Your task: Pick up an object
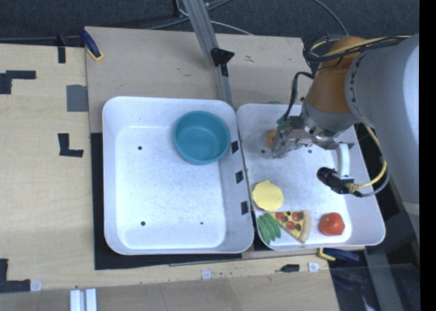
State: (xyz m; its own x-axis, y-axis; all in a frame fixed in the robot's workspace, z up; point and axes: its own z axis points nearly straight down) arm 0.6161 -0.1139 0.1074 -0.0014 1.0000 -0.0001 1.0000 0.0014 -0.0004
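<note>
My gripper [281,147] is low in the upper left part of the right bin [361,234]. A small orange object [271,137] shows just at its left side, partly hidden by it; I cannot tell whether they touch. Toward the bin's front lie a yellow round piece [268,196], a green vegetable [268,227], a pizza slice [294,222] and a red tomato [331,224]. A blue bowl [201,137] sits upright at the back of the left bin [136,234].
A grey metal pole [204,26] slants down from the top to the divide between the two bins. The arm's grey body and its black cables [354,183] hang over the right bin's right side.
</note>
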